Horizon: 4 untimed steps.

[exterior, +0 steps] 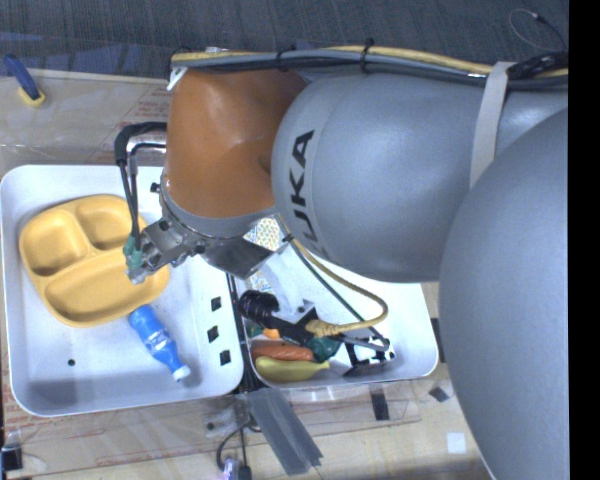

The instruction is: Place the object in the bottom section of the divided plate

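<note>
Looming closest to my camera is the grey arm (400, 158) with its orange band. From it the gripper (140, 256) hangs over the right rim of one yellow divided plate (80, 258), just above the plate's bottom section, clenched on a small green object (133, 259). I count two white bins: the left bin (40, 378) also holds one blue bottle (158, 342), the right bin (415, 358) a heap of toys (300, 348). Both sit on a wooden bench above dark carpet.
</note>
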{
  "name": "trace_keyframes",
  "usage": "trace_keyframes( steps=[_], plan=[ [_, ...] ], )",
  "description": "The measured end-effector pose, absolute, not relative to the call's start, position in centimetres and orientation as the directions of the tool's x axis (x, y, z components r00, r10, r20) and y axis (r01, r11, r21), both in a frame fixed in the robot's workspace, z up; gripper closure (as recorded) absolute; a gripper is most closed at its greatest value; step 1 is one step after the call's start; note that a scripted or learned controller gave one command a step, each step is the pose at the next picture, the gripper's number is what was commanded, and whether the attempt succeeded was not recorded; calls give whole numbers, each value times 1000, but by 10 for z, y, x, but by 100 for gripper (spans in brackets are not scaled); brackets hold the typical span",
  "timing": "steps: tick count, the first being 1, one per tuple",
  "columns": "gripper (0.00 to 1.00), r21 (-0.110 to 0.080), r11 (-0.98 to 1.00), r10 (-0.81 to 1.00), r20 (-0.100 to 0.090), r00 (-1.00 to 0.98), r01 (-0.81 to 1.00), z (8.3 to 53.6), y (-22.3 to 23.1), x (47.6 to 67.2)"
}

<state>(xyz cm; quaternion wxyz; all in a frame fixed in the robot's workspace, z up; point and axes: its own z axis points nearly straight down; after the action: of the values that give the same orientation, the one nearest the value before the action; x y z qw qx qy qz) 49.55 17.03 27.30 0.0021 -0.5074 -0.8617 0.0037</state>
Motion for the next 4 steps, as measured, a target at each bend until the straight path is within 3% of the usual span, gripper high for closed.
trace_keyframes(
  steps=[1, 2, 3, 4],
  plan=[
    [100, -6, 549, 836, 0, -549, 836, 317, 166, 524],
    [100, -4, 571, 821, 1, -571, 821, 369, 115, 498],
    [100, -7, 740, 673, 2, -740, 673, 271, 154, 487],
    [100, -4, 796, 605, 1, -796, 605, 338, 138, 561]
  ],
)
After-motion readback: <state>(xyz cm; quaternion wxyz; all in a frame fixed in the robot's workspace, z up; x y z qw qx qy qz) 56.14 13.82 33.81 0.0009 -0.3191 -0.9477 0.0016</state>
